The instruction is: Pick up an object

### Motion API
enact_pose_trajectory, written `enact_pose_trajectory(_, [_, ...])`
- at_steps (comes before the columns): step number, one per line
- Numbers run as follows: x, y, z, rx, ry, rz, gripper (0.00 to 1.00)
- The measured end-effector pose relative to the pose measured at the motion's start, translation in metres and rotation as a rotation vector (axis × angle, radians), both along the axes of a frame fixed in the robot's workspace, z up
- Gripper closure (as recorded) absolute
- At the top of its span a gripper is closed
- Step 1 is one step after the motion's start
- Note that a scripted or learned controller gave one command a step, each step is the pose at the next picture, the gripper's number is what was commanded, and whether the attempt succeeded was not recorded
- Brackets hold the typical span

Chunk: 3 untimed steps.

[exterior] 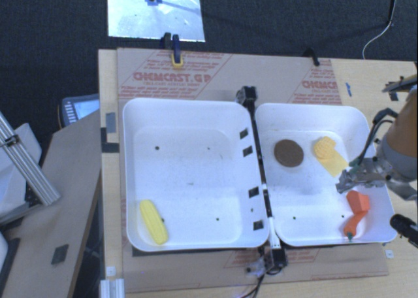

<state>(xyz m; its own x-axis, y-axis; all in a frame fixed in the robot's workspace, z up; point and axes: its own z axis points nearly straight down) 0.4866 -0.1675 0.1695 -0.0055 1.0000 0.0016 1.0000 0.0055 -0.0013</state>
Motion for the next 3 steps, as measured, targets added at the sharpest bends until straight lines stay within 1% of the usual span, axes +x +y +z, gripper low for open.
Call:
enact_pose_trajectory(1, [0.0, 0.036, -0.031, 0.0, -0.001, 0.001, 1.0])
enact_pose_trajectory(2, [0.064, 0.068, 0.108, -0.004, -0.02, 0.006, 1.0])
enact_pose_trajectory(3, [-0.002, 0.071, 0.129, -0.002, -0.004, -0.005, 1.0])
